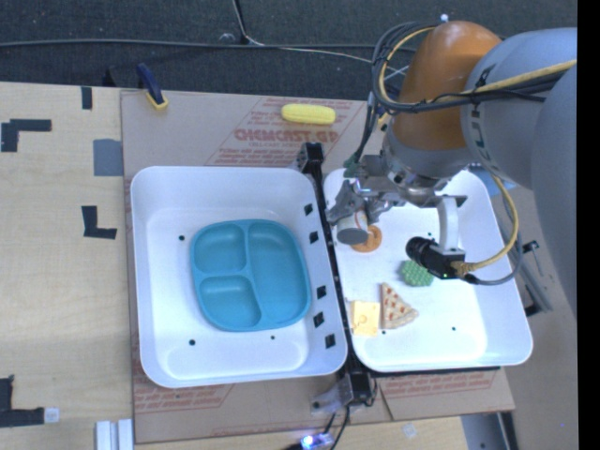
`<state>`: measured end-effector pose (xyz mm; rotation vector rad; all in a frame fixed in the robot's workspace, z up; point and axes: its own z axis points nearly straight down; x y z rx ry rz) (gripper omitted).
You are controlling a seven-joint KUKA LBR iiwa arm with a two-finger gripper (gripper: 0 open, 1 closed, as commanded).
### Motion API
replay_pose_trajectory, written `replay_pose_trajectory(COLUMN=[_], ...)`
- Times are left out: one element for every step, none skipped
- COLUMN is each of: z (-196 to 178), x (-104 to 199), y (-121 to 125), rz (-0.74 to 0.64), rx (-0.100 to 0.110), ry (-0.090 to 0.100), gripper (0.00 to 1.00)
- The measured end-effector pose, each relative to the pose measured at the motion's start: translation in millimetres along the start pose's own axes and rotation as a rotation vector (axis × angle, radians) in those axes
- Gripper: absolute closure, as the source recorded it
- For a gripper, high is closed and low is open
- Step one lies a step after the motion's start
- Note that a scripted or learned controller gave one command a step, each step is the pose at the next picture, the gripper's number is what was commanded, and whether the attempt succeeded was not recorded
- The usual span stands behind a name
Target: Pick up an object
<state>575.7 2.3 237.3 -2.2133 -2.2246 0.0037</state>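
Observation:
My gripper (355, 223) hangs over the upper left of the right bin (487, 340), low above an orange round piece (369, 240) that its tip partly covers. A green piece (413, 273) lies to the lower right of it, beside a black part of the arm. A pizza-slice toy (395, 307) and a yellow cheese-like piece (364, 318) rest nearer the bin's front. The arm's orange band (448, 73) and grey body hide the bin's back right.
The left bin (159, 204) holds a blue divided plate (250, 274). A yellow banana-like object (307, 113) and a blue-yellow clamp (151, 86) lie on the cardboard behind the bins. Black clips line the divider between the bins.

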Motion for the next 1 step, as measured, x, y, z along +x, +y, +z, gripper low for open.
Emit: replay_pose_trajectory(z=[-4.7], x=[55.2], y=[-10.2], rz=[-0.002], rx=[-0.002], ry=[0.001], gripper=[1.0])
